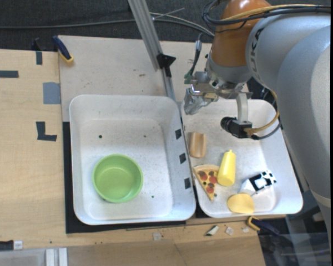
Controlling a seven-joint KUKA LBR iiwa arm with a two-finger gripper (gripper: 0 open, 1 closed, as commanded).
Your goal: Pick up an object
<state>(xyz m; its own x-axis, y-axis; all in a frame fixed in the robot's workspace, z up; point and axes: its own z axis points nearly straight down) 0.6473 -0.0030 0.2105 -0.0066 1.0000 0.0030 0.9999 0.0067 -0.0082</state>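
Overhead, the arm (250, 43) hangs above the bread slice (197, 144).

arm: reaching in from right | tool (192, 105): pointing down

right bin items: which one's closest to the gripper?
The brown bread piece, just below the gripper. The yellow bottle, pizza slice, lemon and black-and-white block lie farther down.

two white bins (83, 148), one green bowl (117, 177), five small items (226, 168).
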